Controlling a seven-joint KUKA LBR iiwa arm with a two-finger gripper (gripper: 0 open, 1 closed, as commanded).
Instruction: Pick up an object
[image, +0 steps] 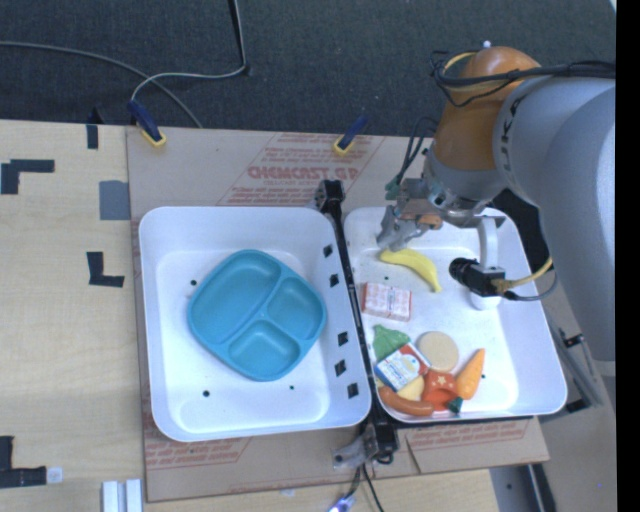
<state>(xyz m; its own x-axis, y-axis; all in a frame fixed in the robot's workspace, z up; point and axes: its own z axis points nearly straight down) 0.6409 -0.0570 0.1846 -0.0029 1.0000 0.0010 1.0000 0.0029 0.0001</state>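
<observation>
Gripper (398, 232): I'm seeing it hovering just above the banana (412, 267), fingers slightly parted, gripping nothing.
Banana: lying in the right bin (520, 340), beside the gripper.
Progress: I'm judging nothing lifted; grasp remaining.

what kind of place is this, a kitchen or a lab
Most likely a robot lab test bench, not a kitchen: the arm reaches over two white bins, the food such as the banana looks like toys, and cardboard is clamped under the bins.
</observation>
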